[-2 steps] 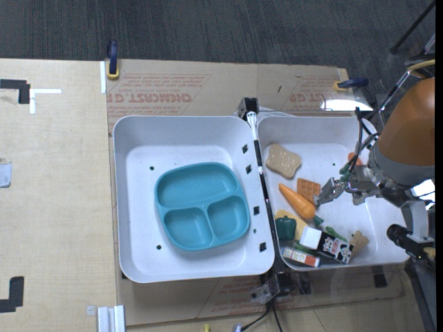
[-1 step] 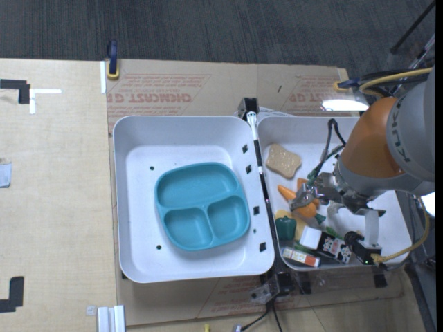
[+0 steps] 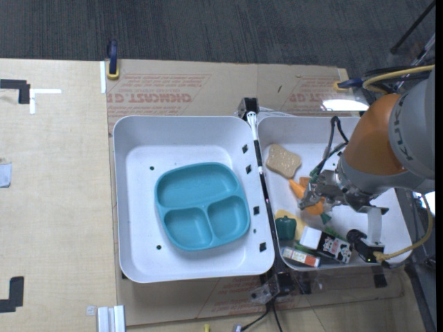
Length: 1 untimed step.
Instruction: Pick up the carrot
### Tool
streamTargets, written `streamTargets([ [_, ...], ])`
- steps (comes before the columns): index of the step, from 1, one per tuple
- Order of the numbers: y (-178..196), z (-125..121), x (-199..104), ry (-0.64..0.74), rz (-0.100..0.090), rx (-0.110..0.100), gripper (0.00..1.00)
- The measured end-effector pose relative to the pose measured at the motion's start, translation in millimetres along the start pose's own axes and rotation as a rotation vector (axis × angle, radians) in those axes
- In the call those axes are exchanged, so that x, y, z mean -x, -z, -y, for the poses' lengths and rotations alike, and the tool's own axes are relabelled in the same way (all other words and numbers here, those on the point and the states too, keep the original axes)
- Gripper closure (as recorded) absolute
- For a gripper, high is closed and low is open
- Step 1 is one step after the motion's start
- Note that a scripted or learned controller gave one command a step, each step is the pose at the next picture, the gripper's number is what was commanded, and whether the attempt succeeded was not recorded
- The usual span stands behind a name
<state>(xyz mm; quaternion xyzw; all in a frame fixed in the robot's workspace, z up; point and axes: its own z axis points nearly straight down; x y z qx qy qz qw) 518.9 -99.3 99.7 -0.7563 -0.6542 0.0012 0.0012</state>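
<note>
The arm reaches in from the right, its hand (image 3: 315, 198) low over the carrot (image 3: 300, 187) in the right bin (image 3: 394, 216) — whether it grips, I cannot tell.

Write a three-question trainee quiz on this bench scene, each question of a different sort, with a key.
1. True or false: the blue plate lies in the left bin.
2. Multiple choice: what lies toward the far end of the right bin? A) bread slice B) spoon C) cup
3. Fill in: the pincer is right at the ____ carrot.

Key: 1 true; 2 A; 3 orange.
</note>
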Motion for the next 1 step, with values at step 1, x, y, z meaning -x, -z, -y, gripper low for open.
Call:
streamTargets([
  [1, 91.5, -51.9, -69.7, -0.017, 0.002, 0.000, 1.00],
])
